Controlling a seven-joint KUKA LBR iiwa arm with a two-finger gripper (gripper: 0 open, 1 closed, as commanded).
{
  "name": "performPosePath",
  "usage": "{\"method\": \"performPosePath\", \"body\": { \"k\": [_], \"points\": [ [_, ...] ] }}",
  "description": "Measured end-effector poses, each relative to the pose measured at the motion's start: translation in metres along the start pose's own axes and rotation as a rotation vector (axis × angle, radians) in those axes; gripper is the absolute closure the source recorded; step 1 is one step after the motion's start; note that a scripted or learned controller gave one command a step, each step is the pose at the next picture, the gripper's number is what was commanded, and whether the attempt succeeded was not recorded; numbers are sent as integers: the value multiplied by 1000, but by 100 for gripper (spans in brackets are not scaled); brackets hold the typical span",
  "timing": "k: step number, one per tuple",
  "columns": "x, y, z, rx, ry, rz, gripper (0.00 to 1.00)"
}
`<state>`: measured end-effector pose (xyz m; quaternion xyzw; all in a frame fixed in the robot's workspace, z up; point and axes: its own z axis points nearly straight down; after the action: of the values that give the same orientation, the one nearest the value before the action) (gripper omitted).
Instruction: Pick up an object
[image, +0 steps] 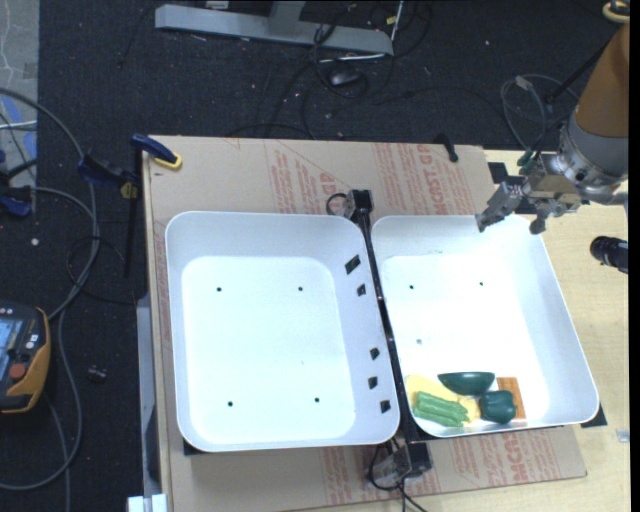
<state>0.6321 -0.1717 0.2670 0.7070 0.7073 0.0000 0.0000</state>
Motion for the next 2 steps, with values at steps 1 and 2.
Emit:
{"method": "performPosePath", "body": {
  "k": [1,2],
  "points": [
    [122,11,83,6,3,-9,0],
    [116,12,69,0,0,0,100]
  ]
}}
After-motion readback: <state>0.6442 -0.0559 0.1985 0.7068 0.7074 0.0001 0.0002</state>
